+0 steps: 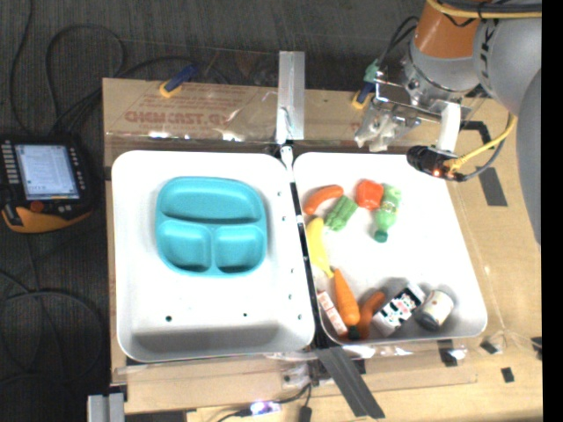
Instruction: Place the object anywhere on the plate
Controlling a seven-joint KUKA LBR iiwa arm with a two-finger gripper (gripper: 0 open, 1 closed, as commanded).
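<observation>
Gripper [384, 130] hovers over right bin's [457, 236] far rim; finger opening indiscernible, nothing visibly held. Objects lie below and nearward of it: green bottle [384, 213], long axis near-far, cap nearward; banana [315, 244] to lower left, long axis near-far. Blue plate [211, 225] in left bin [132, 262], well left of gripper.

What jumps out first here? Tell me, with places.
A blue plate with three compartments sits alone in the left bin. The right bin holds bright toy food: a carrot and banana near its left wall, a green bottle farther back. The arm hangs over the right bin's far edge.
</observation>
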